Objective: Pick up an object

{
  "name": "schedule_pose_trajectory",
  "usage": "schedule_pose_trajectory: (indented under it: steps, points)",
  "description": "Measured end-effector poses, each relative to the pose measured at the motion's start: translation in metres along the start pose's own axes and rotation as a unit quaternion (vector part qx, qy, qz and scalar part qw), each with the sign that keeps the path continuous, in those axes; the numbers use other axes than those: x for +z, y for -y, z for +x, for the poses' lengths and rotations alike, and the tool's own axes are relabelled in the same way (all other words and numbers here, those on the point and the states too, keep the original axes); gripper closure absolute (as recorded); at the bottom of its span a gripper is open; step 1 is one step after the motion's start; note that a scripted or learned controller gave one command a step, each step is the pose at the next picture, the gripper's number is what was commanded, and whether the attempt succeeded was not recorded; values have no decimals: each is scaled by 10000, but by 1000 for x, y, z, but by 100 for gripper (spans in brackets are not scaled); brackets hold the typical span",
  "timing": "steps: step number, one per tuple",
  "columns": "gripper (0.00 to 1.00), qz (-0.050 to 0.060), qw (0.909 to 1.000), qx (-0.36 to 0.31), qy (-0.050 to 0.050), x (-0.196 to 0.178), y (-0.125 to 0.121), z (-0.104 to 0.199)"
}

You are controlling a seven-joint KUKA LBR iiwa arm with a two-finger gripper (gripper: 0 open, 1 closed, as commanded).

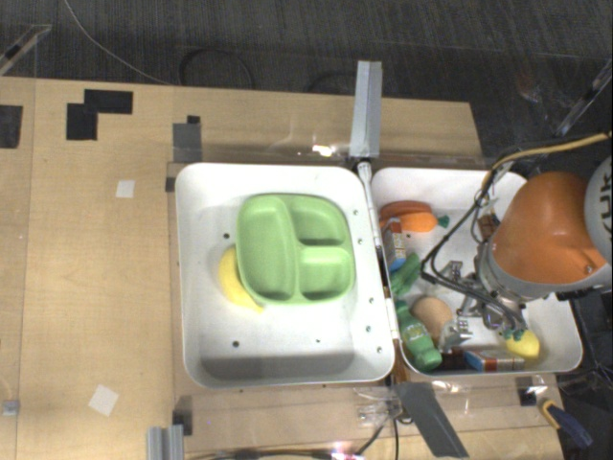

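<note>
My gripper (476,316) hangs low over the front of the right bin (450,185), under the orange band (544,230) of the arm. It is dark and seen from above, just right of a tan egg-shaped object (433,312). A yellow toy (523,345) and a red-and-dark pen-like thing (484,360) lie close below it. A green bottle (419,341) lies at the bin's front left. I see nothing held in the gripper.
An orange object (419,222) and a green piece (402,274) lie along the right bin's left side. The left bin (206,353) holds a green divided plate (292,247) that partly covers a yellow object (233,281). Cables run along the arm.
</note>
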State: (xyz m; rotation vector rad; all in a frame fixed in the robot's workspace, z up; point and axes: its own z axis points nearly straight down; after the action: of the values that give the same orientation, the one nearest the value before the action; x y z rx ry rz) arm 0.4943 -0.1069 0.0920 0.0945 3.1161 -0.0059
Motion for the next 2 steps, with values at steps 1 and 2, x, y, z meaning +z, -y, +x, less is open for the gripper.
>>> schedule_pose_trajectory:
  steps: [1,2]
  points:
    - [0,-12,9997,238,-66,-7,12,3]
    - [0,-17,9983,-581,-4,1,30,-2]
